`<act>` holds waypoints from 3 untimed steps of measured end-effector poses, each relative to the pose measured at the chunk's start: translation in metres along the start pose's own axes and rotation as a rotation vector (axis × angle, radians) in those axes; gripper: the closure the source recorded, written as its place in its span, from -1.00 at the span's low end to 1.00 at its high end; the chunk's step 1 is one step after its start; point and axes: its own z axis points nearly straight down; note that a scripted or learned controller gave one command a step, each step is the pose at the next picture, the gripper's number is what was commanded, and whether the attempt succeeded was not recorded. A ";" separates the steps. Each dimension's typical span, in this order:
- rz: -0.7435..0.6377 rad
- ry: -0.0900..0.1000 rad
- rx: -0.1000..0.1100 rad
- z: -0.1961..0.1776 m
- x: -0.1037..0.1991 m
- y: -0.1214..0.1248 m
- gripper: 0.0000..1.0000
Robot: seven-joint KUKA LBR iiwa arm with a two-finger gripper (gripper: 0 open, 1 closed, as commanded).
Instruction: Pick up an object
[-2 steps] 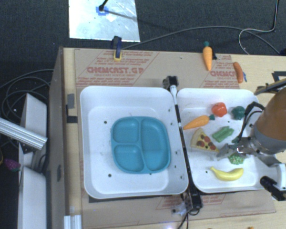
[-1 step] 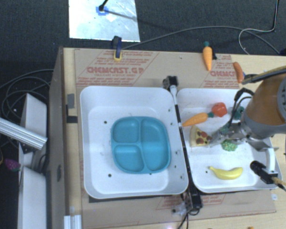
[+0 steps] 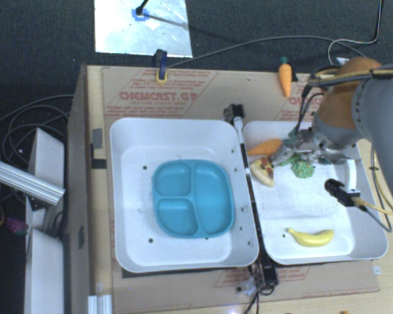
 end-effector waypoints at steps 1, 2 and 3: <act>-0.001 0.006 0.038 0.008 0.033 0.038 -1.00; 0.002 0.004 0.014 -0.066 -0.009 0.036 -1.00; 0.000 0.007 0.019 -0.013 0.036 0.042 -1.00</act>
